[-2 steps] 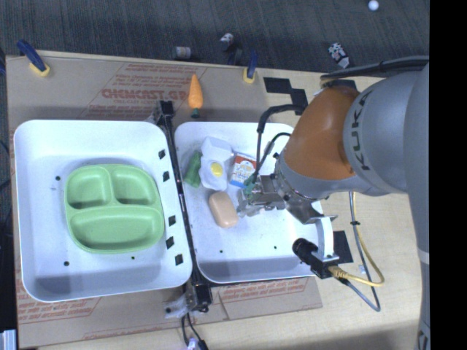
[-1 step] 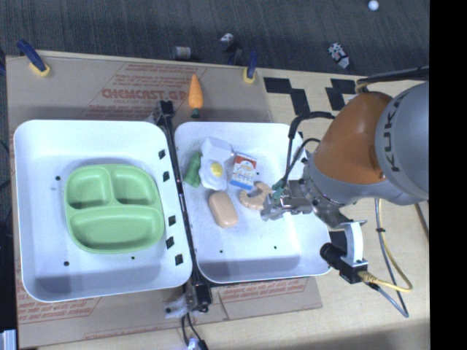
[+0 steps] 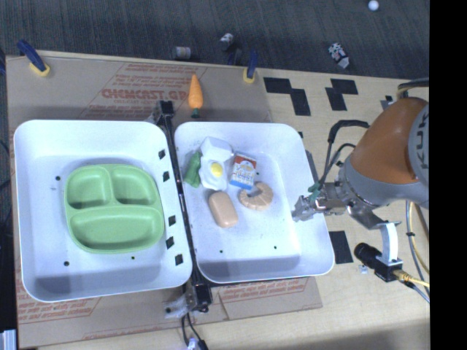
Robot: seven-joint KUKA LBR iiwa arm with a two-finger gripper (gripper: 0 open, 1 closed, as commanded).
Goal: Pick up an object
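Objects to choose from lie clustered in the right bin (image 3: 292, 257), toward its far left corner. Going left to right: the left bin (image 3: 36, 268) carries a green divided plate (image 3: 113, 208). On the tabletop (image 3: 241, 86) beyond the bins' far edges lies a toy carrot (image 3: 195, 92). In the right bin, a green piece (image 3: 193, 170) leans by the left wall; beside it sits a white carton with a fried egg picture (image 3: 213, 164), then a small red and blue box (image 3: 244, 170). Nearer the middle lie a tan bread roll (image 3: 223, 210) and a round pretzel-like biscuit (image 3: 256, 195). These look like light, stiff plastic toys, probably smooth and slippery. The roll lies apart from the rest and looks easiest to pinch across its narrow width. The end effector (image 3: 306, 206) hovers over the right bin's right rim; whether its tips are spread cannot be told.
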